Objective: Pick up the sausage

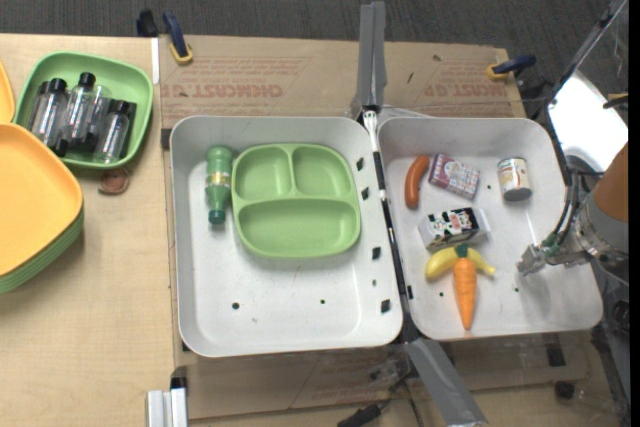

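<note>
Sausage [416, 181] seemingly loose in right bin [530, 315]

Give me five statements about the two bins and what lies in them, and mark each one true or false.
1. The sausage lies in the right bin, near its left wall. True.
2. The green divided plate sits in the right bin. False: it sits in the left bin.
3. The carrot lies right beside the banana. True.
4. The gripper holds the sausage. False: the gripper is over the right side of the right bin, well apart from the sausage, which lies on the bin floor.
5. The green bottle lies in the same bin as the small can. False: the bottle is in the left bin beside the plate; the can is in the right bin.
</note>
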Motion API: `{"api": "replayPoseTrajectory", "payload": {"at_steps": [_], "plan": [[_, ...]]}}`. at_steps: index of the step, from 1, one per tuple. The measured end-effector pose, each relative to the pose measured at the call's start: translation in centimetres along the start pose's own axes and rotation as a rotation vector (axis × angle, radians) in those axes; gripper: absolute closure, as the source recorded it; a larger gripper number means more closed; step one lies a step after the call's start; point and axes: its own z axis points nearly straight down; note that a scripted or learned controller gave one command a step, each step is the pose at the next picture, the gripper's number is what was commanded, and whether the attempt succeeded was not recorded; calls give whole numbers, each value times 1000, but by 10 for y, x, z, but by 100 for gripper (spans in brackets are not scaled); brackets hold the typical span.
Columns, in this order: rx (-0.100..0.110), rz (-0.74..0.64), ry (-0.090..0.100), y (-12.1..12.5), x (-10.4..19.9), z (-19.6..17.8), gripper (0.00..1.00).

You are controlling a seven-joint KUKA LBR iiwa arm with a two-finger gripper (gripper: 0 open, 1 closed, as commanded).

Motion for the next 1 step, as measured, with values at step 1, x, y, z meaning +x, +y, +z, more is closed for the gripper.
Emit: {"api": "replayPoseTrajectory", "payload": {"at_steps": [1], "plan": [[0, 3, 0, 0, 0, -9, 100]]}}
